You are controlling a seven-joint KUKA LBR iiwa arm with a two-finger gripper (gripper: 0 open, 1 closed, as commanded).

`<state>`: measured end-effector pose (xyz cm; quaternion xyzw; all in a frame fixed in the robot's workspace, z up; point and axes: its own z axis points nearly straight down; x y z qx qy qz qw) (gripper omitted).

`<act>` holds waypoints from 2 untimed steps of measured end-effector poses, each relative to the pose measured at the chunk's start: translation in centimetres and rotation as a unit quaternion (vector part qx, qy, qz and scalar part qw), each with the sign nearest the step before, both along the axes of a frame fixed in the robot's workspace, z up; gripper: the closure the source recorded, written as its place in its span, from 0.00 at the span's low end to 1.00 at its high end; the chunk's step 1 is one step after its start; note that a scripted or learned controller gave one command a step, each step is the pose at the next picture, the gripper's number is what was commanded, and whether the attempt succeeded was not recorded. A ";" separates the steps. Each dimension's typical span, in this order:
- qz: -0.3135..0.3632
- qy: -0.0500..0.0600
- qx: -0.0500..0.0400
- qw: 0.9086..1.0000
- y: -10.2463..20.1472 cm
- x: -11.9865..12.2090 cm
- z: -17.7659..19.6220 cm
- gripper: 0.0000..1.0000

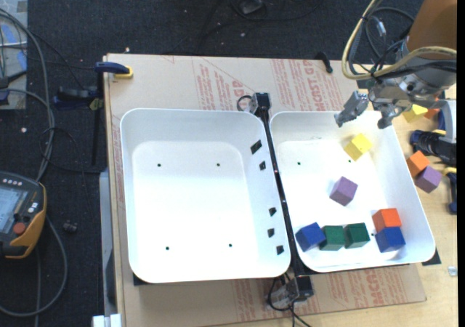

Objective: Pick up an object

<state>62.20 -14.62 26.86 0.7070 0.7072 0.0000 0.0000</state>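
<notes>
My gripper (362, 119) hovers over the far part of the right bin (414, 173), open, with nothing between its fingers. A yellow block (357, 146) lies just below it in the view, on the bin floor and apart from the fingertips. Further toward the front lies a purple block (344, 190). Along the front wall sit a blue block (310, 235), two green blocks (334, 237) (357, 234), and an orange block (386, 218) beside another blue one (390, 239).
The left bin (196, 129) lies beside the right one, with a black divider strip (272, 173) between them. Outside the right bin's right rim lie a yellow block (419, 110), an orange block (418, 163) and a purple block (429, 178). Cables loop above the wrist.
</notes>
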 end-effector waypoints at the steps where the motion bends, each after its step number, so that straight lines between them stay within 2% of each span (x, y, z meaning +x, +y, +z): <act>1: -0.003 0.007 0.001 1.000 -5.5 -3.0 -15.8 0.00; 2: 0.001 0.001 0.001 1.000 -2.3 -3.2 -18.2 0.00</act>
